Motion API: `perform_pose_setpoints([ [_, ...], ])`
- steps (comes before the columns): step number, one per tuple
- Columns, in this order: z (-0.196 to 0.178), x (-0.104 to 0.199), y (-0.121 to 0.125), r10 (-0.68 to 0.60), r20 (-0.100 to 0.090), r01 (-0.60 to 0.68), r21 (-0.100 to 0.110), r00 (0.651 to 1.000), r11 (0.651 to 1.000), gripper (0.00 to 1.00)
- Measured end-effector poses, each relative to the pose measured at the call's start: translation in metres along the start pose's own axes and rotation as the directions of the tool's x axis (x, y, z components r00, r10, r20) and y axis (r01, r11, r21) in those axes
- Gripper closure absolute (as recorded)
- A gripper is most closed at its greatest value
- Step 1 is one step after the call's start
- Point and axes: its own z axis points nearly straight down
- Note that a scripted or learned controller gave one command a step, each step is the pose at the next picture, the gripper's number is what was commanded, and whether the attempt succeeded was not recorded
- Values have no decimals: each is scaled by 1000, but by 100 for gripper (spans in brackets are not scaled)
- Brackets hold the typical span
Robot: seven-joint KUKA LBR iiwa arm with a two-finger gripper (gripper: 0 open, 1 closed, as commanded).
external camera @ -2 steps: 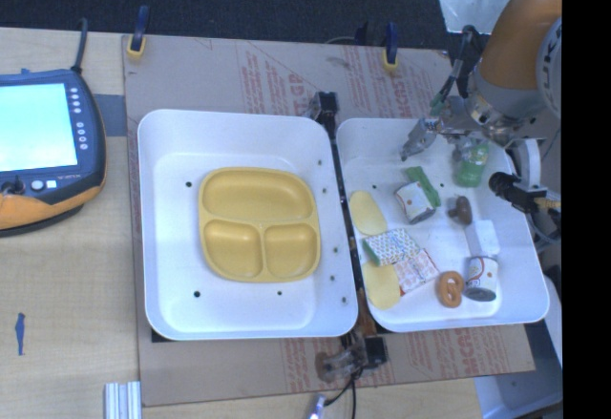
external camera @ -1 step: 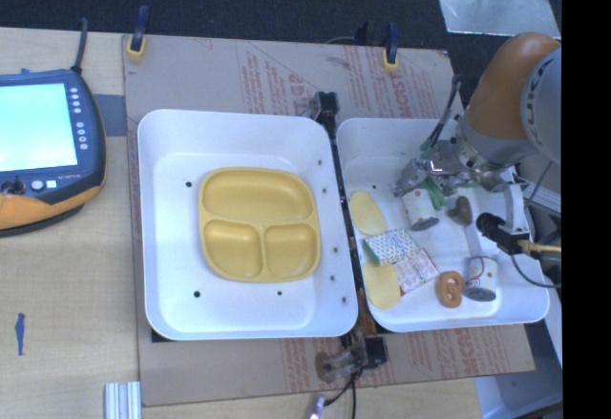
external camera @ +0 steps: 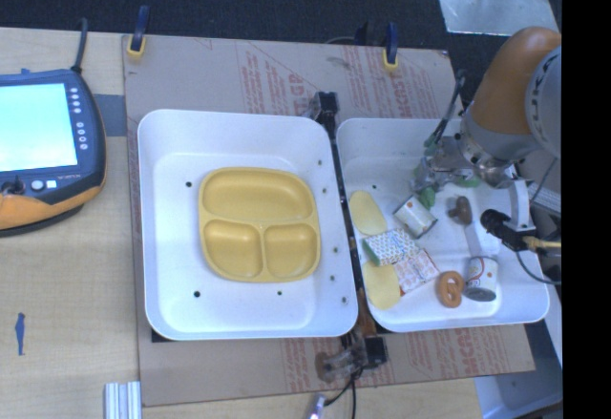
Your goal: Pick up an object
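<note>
Item: we log the grey two-finger gripper [external camera: 434, 174] low over the right white bin [external camera: 516, 312] (grip state: cannot tell), apparently positioned to grasp the small white cylindrical container [external camera: 415, 215] just beneath it.

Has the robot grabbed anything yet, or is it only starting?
Nothing looks picked up. The yellow divided tray sits alone in the left white bin. The gripper is low in the right white bin, above the small white box and the brown lump. Whether it grips anything, I cannot tell. The lifting is left to do.
</note>
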Motion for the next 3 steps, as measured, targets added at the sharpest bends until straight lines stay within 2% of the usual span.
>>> perform_pose_setpoints([
  [1,-76,-1,-58,4,-3,-4,-2,1000,1000,100],
  [2,-102,49,-68,1,-3,-1,0,1000,1000,100],
  [3,-115,104,-39,1,-2,-1,-1,1000,1000,100],
])
